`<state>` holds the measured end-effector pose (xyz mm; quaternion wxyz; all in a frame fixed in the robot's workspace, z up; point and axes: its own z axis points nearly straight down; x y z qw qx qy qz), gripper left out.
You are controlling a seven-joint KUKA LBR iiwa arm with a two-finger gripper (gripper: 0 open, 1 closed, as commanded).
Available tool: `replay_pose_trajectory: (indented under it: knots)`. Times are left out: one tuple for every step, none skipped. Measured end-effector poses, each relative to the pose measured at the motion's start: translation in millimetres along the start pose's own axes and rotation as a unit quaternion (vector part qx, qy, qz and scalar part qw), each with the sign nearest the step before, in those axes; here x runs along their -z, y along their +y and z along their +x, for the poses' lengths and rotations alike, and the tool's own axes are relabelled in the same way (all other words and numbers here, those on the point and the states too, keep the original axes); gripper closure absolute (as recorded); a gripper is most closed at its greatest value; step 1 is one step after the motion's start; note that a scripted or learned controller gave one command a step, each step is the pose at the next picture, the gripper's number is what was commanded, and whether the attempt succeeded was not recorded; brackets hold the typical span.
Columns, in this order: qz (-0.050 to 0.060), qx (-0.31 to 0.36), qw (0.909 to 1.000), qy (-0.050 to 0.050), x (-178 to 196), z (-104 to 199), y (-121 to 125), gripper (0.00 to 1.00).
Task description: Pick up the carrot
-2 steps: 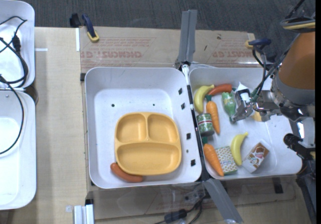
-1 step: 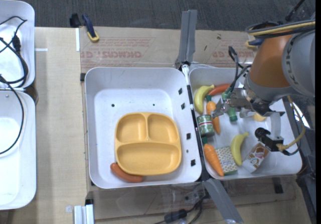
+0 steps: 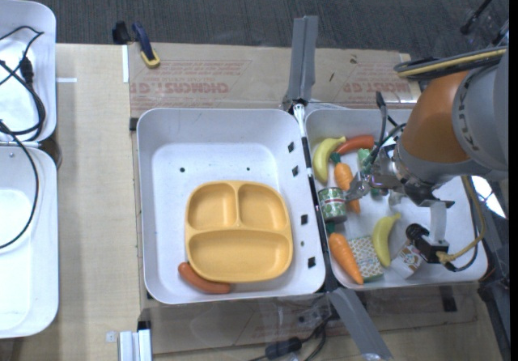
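Two carrots lie in the right bin (image 3: pixel 477 270). One small carrot (image 3: pixel 343 176) lies near the bin's left wall, below a yellow banana (image 3: pixel 323 158). A larger carrot (image 3: pixel 346 258) rests at the front left corner. My gripper (image 3: pixel 358 188) hangs low over the bin's left half. It sits just right of the small carrot and touches or nearly touches it. The grey wrist and orange band (image 3: pixel 433 125) hide the bin's right middle.
The right bin also holds a green-labelled can (image 3: pixel 332 204), a red-orange chilli-like piece (image 3: pixel 357 143), a second banana (image 3: pixel 383 237), a flat packet (image 3: pixel 369 255) and a small box (image 3: pixel 409 259). The left bin (image 3: pixel 162 189) holds a yellow divided plate (image 3: pixel 239 231) and a sausage (image 3: pixel 204 279).
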<state>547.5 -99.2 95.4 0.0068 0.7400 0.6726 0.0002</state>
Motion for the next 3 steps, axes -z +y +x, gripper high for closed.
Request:
replay_pose_trajectory:
  knots:
    - [0.003, -0.001, 1.0, 0.002, 8, 1, -1, 1.0]
    - [0.005, -0.002, 1.0, 0.002, 16, 0, -1, 1.0]
    - [0.006, 0.028, 0.9996, 0.004, 97, 60, -30, 1.0]
